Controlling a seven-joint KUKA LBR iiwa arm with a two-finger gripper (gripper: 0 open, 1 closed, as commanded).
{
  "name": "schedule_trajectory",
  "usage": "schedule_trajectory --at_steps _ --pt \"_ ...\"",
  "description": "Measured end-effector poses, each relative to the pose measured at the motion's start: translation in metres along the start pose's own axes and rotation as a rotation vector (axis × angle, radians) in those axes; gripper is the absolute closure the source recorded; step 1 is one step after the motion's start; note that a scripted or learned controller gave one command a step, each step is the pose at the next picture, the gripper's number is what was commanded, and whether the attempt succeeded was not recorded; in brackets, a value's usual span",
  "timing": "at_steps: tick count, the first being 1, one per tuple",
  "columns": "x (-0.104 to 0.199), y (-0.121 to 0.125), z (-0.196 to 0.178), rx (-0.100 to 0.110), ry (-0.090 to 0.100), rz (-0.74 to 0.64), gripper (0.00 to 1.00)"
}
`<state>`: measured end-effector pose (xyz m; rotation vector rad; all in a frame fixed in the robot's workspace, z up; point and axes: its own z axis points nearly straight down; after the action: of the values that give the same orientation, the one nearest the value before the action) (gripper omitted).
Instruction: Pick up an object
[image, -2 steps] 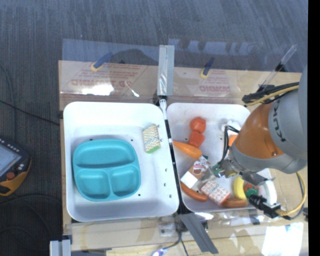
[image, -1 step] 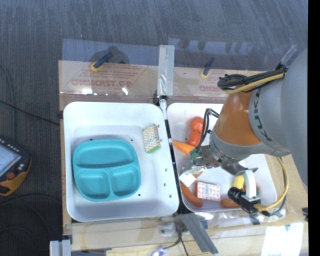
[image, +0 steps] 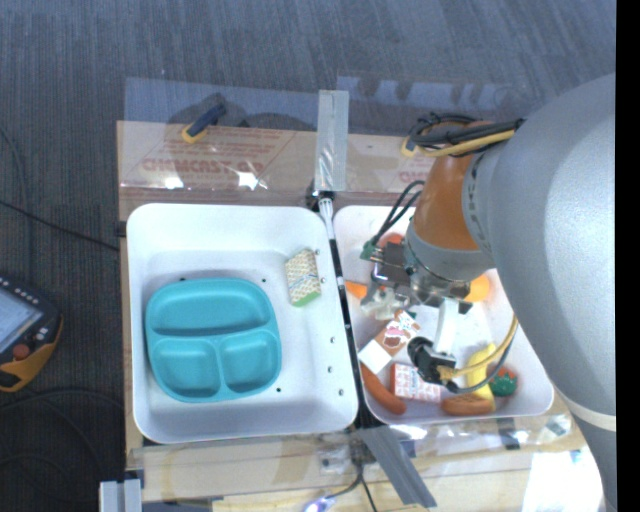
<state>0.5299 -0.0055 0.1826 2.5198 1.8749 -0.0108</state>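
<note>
Orange-banded arm (image: 450, 205) reaches into the right bin (image: 535, 400), its gripper (image: 400, 300) low over cluttered toy food (image: 420, 385). Left bin (image: 200, 225) holds a teal divided tray (image: 212, 335) and a sponge (image: 302, 277).

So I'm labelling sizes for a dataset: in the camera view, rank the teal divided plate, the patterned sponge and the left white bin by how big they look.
1. left white bin
2. teal divided plate
3. patterned sponge
</note>
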Motion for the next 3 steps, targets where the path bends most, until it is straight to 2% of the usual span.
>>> schedule_trajectory --at_steps 1,2,3 --pt "-0.082 0.034 -0.031 -0.001 0.001 -0.068 1.00" --pt "-0.082 0.034 -0.031 -0.001 0.001 -0.069 0.00" --pt "-0.035 0.111 0.000 -0.001 0.000 -0.044 0.00"
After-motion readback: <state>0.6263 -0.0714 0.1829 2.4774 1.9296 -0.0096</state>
